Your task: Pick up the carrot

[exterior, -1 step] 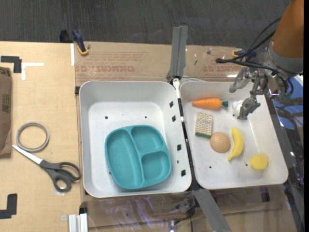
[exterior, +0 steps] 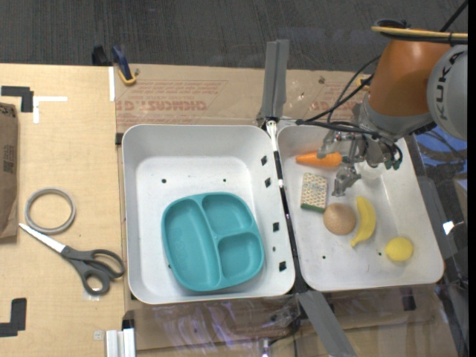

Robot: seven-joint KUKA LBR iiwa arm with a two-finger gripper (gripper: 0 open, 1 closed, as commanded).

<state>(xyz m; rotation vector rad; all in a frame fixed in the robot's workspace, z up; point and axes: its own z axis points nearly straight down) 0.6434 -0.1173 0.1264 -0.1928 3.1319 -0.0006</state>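
Right white bin (exterior: 416, 270): shallow, smooth plastic, rounded corners. Contents: carrot (exterior: 318, 158), orange, tapered, lying flat near the bin's far wall. Long axis runs roughly left-right across the view, narrow tip toward the left, toward the divider between the bins; the thicker end sits under the gripper hardware. Just in front of the carrot: a flat rectangular sponge (exterior: 314, 192) with a dotted pale face and green edge. Nearer the front: an egg (exterior: 339, 219), tan, smooth, rounded, beside a curved yellow banana (exterior: 364, 221); the two are almost touching. A lemon (exterior: 399, 250), yellow and round, sits toward the front right corner, apart from the banana.

Left white bin (exterior: 141, 169): same shape. Holds one teal divided plate (exterior: 214, 242), matte plastic, three compartments, rounded rectangle, turned at a slant.

Gripper (exterior: 343, 177): metal, hanging from the orange-banded wrist, over the far part of the right bin, right beside the carrot's thick end. Finger spacing cannot be made out, nor whether the carrot is between them.

Bench left of the bins: plywood surface with grey-handled scissors (exterior: 78, 259) and a tape roll (exterior: 50, 210).
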